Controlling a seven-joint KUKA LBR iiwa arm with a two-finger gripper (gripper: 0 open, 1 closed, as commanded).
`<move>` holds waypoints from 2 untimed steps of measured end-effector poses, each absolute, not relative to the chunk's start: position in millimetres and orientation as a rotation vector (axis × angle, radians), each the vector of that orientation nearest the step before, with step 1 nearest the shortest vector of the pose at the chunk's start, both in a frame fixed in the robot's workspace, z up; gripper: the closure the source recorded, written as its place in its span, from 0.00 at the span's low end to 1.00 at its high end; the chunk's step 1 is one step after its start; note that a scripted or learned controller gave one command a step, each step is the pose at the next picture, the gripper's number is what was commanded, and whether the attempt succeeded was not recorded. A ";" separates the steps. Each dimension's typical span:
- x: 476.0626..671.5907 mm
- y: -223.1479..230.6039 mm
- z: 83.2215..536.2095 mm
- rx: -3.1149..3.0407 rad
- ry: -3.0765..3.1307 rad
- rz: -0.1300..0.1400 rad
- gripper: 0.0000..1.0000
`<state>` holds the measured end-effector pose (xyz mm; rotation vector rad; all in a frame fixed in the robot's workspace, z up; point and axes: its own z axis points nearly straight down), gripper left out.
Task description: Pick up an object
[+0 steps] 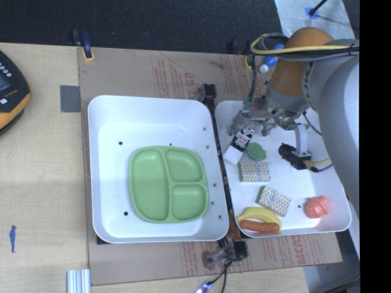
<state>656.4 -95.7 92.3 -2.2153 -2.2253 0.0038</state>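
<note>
Reaching in from the right of the camera view, the grey arm sets its gripper low over the right bin, at about 11 o'clock in that bin. Whether the gripper is open or closed cannot be told from this slant.

A small black, white and red item lies just under the gripper, with a white block touching it at 7 o'clock. A green round piece sits just beside them toward 3 o'clock, and a patterned square lies below it near the bin's middle. A second patterned square lies at 6 o'clock. A yellow banana with a red sausage against it is at 7 o'clock, and a pink ball at 4 o'clock.

The left bin holds a green divided plate near its middle.
</note>
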 end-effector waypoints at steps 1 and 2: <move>656.9 -95.9 103.2 -2.210 -2.230 0.006 1.00; 656.8 -95.7 103.1 -2.209 -2.230 0.007 0.00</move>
